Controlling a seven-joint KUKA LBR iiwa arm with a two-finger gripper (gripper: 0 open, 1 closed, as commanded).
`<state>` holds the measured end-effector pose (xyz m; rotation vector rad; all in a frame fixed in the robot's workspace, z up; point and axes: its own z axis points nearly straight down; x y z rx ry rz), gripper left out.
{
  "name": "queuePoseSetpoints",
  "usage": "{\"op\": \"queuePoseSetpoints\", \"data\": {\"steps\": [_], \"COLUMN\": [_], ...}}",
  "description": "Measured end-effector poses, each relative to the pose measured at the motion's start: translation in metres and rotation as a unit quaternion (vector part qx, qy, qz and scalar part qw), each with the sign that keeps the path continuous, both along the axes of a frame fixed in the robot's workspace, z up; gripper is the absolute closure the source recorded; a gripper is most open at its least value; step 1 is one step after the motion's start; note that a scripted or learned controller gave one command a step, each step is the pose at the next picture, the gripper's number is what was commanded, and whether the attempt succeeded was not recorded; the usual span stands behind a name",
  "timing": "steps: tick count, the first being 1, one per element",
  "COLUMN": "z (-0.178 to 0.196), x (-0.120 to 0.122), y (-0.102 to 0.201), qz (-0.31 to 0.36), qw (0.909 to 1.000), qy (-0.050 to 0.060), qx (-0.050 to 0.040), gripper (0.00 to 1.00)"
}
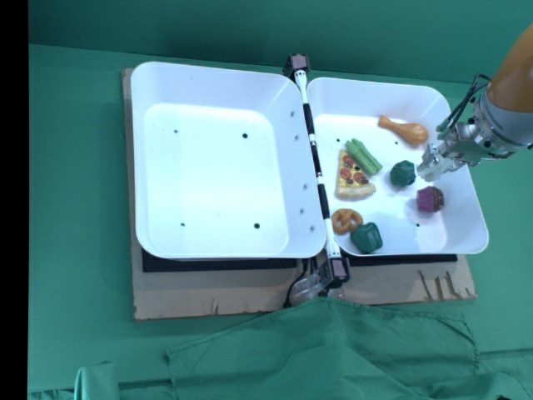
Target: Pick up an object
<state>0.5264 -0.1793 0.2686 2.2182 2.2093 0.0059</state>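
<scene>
The hand hovers low in the right bin, poised for a pick; its grip I can't tell. Dark green toy just beside it, purple toy just below, nothing visibly held.

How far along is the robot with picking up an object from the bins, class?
Done: the arm has reached over the right bin, with the gripper low between the dark green piece and the purple piece. In hand: nothing is seen lifted; the drumstick, pizza slice, pretzel and green pepper all lie in the bin. Left: grasp one item and raise it.
</scene>
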Motion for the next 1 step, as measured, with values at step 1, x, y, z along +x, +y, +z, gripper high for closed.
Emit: {"op": "queuePoseSetpoints", "data": {"steps": [1], "z": [0.0649], "x": [0.0002], "y": [0.0032], "qz": [0.001], "qw": [1.0], "qy": [-0.001], "qx": [0.0001], "gripper": [1.0]}}
